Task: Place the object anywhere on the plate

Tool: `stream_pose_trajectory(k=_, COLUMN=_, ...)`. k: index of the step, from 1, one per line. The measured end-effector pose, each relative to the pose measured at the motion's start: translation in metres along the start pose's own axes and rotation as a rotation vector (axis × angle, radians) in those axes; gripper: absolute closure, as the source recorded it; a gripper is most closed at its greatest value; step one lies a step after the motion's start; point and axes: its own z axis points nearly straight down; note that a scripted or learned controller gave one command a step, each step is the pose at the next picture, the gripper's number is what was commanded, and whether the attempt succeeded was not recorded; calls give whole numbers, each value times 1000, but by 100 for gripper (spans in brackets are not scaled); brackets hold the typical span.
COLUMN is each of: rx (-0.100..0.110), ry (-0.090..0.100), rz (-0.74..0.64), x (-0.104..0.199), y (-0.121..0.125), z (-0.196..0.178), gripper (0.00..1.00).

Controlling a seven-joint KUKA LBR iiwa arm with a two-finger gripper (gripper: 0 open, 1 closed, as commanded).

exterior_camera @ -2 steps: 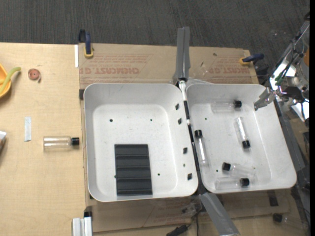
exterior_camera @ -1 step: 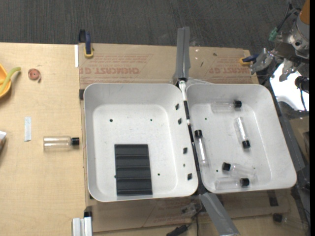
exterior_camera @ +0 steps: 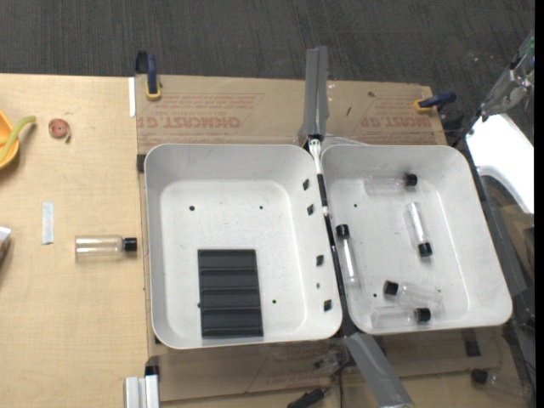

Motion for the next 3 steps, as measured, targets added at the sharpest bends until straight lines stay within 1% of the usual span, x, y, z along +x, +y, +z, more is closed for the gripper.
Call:
stream_pose_trajectory(k=1, rx=1, ry=-1, rz=79, x=28, y=42, z=14, gripper=0)
stream_pose_trajectory(k=2, rx=0, ry=0, rz=37, x=1, y=49, z=-56, gripper=0)
stream_pose_trajectory(k=3, rx=3, ry=0, rz=251, x=43, y=39, z=-55, gripper=0)
